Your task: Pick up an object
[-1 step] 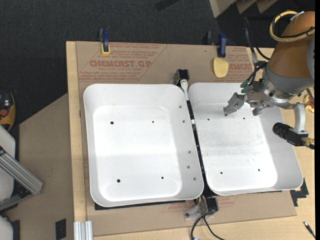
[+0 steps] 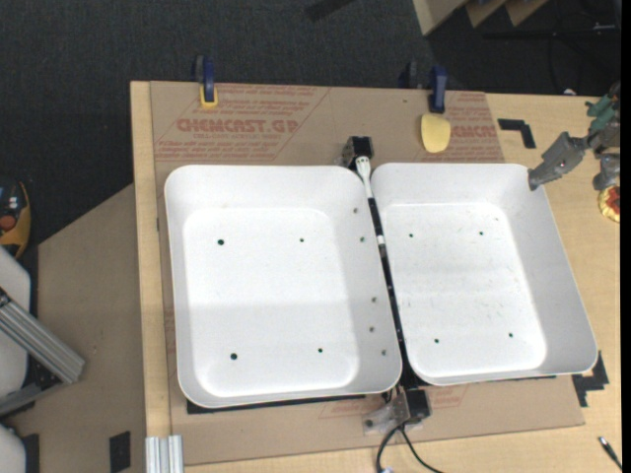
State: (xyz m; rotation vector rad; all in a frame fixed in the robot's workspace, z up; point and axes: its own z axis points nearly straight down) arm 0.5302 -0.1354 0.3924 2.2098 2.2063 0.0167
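Two white bins sit side by side on the counter [image 2: 99, 294], the left bin [image 2: 182, 264] and the right bin [image 2: 557, 244], and on their floors I can see small dark dots. I judge that the task is at its very beginning: nothing is lifted, nothing is gripped, and the whole pick is left to do.

At the edge where the arm reaches in, a grey pointed part [image 2: 554, 158] comes to the nearest corner of the right bin. I take it for the tool, but this is a judgement, because so little of it can be seen. It is low and slanted, its tip just beside the rim of the right bin, not over the floor of the bin. Whether the tool is open or closed I cannot tell.

For the object to pick up, I cannot name it with certainty. A small yellow piece [image 2: 435, 132] lies on the counter, just outside the right bin, away from the tool along the bin's rim and under a blue clamp [image 2: 437, 85]. A small red and yellow thing [image 2: 612, 201] is close beside the tool, partly cut off, so I cannot say what it is.

The left bin is the far one from the tool, well apart from it.
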